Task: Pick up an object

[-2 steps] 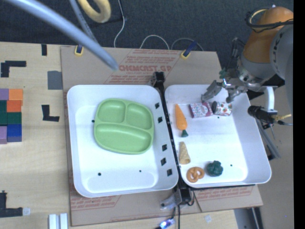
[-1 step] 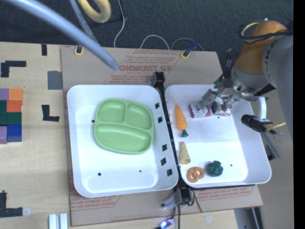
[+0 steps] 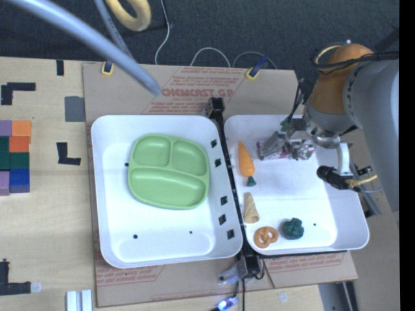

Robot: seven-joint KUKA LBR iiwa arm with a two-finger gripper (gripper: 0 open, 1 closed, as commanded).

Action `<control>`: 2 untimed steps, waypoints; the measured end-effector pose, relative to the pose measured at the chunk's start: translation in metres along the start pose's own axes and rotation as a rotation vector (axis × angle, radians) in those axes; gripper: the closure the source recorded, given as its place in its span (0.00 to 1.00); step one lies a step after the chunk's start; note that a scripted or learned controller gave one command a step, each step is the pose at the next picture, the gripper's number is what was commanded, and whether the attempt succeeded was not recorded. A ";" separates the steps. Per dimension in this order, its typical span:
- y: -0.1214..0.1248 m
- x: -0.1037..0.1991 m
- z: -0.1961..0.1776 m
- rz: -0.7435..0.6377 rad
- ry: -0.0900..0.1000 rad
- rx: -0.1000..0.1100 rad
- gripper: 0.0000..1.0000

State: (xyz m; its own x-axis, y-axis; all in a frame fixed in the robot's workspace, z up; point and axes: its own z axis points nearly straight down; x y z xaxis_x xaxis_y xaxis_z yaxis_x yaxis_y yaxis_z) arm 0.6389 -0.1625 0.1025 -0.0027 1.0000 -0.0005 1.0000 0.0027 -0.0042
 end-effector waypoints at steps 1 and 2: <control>0.001 0.001 -0.012 -0.002 0.000 -0.003 1.00; 0.003 0.003 -0.055 0.001 0.000 -0.006 1.00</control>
State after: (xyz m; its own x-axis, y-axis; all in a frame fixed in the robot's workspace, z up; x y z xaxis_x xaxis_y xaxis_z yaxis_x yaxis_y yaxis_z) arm 0.6420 -0.1594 0.1571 -0.0019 1.0000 -0.0003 1.0000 0.0019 0.0021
